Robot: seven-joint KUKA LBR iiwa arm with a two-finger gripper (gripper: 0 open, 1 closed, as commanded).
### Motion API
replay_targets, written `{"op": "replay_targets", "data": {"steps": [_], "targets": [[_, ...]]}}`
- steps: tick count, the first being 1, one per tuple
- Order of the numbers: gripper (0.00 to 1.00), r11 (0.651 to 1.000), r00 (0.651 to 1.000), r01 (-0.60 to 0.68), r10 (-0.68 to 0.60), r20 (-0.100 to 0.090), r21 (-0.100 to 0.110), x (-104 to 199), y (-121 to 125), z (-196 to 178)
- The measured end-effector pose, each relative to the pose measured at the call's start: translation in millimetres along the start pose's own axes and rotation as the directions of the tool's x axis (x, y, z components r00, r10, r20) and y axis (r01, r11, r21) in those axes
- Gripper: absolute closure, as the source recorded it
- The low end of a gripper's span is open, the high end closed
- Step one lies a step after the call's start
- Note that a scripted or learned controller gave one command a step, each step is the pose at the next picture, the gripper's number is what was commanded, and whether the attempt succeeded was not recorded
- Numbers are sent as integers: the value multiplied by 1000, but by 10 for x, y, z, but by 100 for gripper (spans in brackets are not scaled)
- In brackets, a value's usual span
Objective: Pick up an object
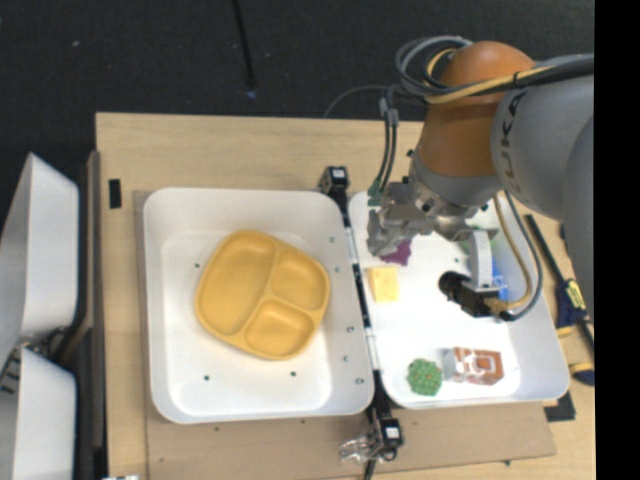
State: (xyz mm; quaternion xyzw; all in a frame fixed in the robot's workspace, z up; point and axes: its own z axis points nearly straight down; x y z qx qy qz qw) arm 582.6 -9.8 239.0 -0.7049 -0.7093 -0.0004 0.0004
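Wooden tabletop carried two white bins, with dark floor beyond it. The pincer hung low in the right bin, just behind the yellow block and close to the wall between the bins. Its own housing masked the tips, so I could not tell how wide it stood or whether it had hold of anything.

A small purple object, the likeliest target, lay just behind the block and partly under the pincer. Whether the two touched was unclear. Well in front of the block, a green lump and a white-and-orange packet lay side by side. Left of the block, past the wall, a yellow divided plate sat in the left bin.

Risks, as judged:
- The purple piece looked small and off-centre under the pincer, so closing could pinch only its edge and it might squirt out.
- The block was near enough to be nudged or caught along with it.
- The bin wall was close, so a sideways correction could strike it.
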Motion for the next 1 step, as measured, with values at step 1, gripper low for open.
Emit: {"op": "replay_targets", "data": {"steps": [1], "targets": [[100, 1000, 1000, 1, -1, 0, 0, 556, -168, 79]]}}
